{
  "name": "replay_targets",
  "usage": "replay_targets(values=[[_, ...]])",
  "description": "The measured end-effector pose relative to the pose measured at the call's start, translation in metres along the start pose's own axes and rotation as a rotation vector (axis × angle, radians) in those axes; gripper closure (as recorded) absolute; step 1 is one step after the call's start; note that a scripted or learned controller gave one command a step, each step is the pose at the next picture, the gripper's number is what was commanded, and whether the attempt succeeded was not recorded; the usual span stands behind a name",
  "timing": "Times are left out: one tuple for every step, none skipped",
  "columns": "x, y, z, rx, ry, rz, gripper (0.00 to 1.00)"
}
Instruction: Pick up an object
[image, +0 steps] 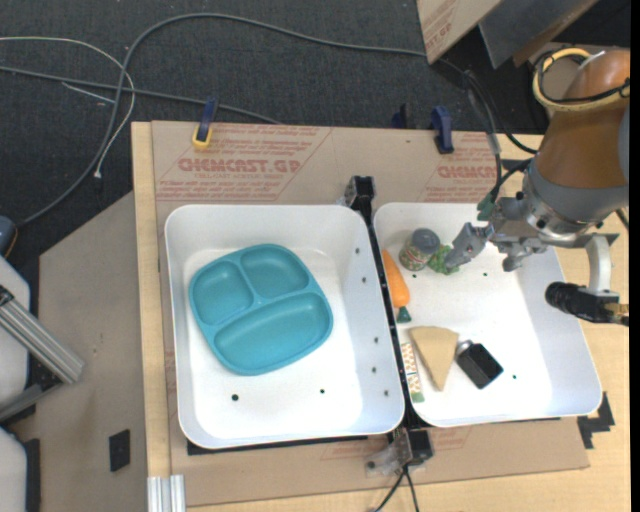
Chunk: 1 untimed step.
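Note:
The right bin (540, 340) holds an orange carrot (397, 280) along its left wall and a small grey-capped jar (424, 250) near the back left. A tan wedge (433, 353) and a black block (480, 364) lie toward the front. My gripper (488, 254) hangs over the back of this bin, just right of the jar. Its fingers are spread and it is open, with nothing between them. The left finger (463, 246) is close beside the jar.
In the left bin (185, 230) lies a teal divided plate (262, 307). A thin striped strip (410, 366) rests against the right bin's left wall near the front. Black clamps sit where the bins meet, and blue clips hold the cardboard at the back.

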<state>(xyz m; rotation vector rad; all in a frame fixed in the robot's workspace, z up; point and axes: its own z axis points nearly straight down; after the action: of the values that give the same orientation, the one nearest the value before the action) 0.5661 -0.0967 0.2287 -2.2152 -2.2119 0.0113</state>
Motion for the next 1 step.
replay_targets(values=[[0.0001, 0.0023, -0.0058, -0.012, -0.001, -0.002, 0.0]])
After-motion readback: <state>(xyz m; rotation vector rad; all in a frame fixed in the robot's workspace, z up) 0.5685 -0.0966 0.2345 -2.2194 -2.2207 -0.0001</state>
